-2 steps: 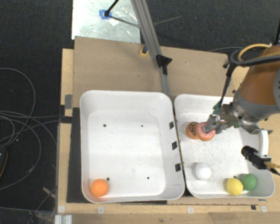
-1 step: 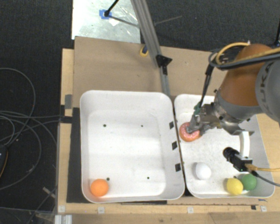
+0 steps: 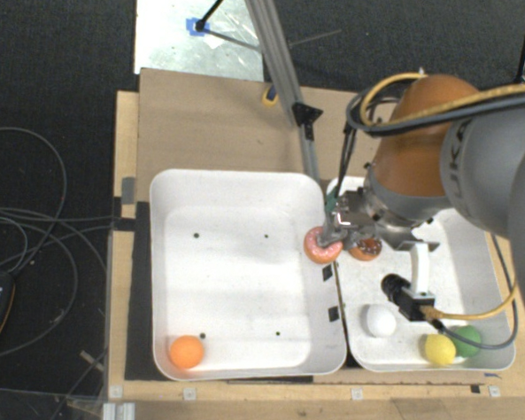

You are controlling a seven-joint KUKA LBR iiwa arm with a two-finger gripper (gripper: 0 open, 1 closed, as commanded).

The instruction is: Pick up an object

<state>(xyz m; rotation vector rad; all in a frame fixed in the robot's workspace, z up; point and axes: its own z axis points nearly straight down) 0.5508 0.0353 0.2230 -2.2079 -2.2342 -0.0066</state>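
My arm [image 3: 461, 146] reaches over the right bin [image 3: 494, 263]. My jaws [image 3: 335, 229] hang at the rim between both bins, seemingly clenched around the pink doughnut [image 3: 321, 246], though I cannot tell for sure.

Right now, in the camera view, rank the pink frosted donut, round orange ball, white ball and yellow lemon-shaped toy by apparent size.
1. Pink frosted donut, partly covered by the gripper
2. Round orange ball
3. Yellow lemon-shaped toy and white ball: too alike to separate
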